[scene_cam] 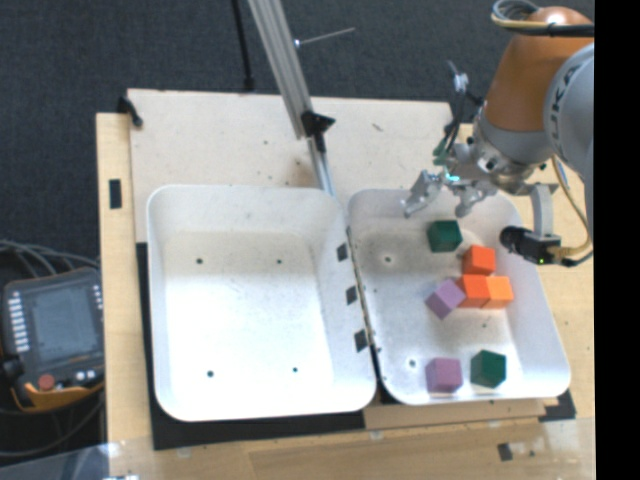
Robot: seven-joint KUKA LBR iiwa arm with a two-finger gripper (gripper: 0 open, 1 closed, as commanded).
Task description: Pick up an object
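Six blocks are seen in the right bin; the gripper, jaws spread and holding nothing, is poised above the green cube.

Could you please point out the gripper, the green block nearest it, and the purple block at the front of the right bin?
gripper (pixel 446 198): camera view, midway between its fingertips.
green block (pixel 444 235): camera view, centre of its top face.
purple block (pixel 443 374): camera view, centre of its top face.
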